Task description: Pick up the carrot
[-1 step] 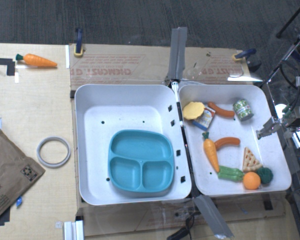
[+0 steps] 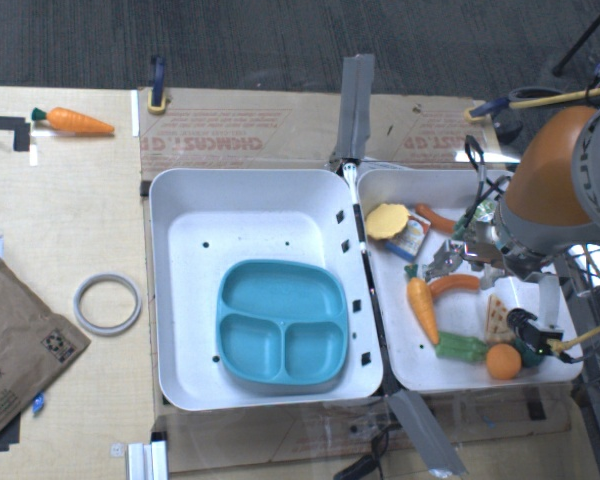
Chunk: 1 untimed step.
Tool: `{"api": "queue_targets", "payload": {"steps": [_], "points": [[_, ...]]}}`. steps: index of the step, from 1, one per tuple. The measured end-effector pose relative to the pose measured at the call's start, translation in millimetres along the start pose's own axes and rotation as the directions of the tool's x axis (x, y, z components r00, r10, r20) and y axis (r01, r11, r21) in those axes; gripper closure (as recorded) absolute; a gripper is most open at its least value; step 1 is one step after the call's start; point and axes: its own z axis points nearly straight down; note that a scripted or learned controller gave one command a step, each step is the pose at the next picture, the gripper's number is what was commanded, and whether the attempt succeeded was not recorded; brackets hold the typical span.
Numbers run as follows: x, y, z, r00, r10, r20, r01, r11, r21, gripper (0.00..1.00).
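Carrot (image 2: 423,310) lies just below-left of hand (image 2: 448,260), long axis near vertical; hand state unclear.

- I counted two white bins: the left bin (image 2: 170,268) and the right bin (image 2: 400,363), side by side.
- One blue divided tray (image 2: 282,323) lay in the left bin.
- I saw two carrots: one (image 2: 423,310) in the right bin, right of the tray, and another (image 2: 75,121) on the bench, far up and left of the tray.
- One yellow round piece (image 2: 387,220) sat up and right of the tray.
- One orange ball (image 2: 503,361) lay right of the tray.
- One green piece (image 2: 463,348) lay beside that ball.
- One tape ring (image 2: 107,302) lay left of the tray.
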Motion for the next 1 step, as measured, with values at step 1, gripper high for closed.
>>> {"api": "queue_targets", "payload": {"steps": [1], "points": [[30.4, 27.7, -57.7, 0.998, -0.066, 0.001, 0.066, 0.998, -0.001, 0.0]]}}
